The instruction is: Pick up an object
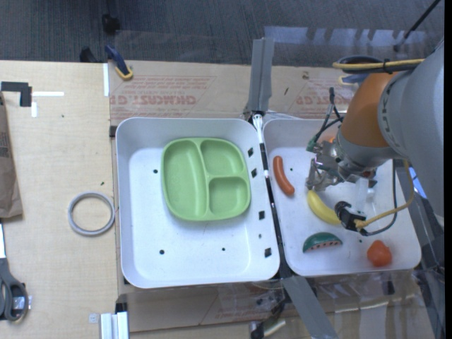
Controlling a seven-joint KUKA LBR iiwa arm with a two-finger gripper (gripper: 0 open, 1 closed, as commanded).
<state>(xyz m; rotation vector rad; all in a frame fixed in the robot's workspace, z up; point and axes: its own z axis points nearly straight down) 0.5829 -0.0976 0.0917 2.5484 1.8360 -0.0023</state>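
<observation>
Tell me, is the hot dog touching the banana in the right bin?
Apart. The camera view shows bare white bin floor between the hot dog and the banana.

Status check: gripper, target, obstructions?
Gripper low in right bin, above banana; nothing seen held. Hot dog left of it; watermelon slice nearby.

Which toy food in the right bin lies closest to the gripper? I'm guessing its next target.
The yellow plastic banana, just below the gripper. The red sausage, watermelon slice and orange-red tomato lie farther off.
</observation>
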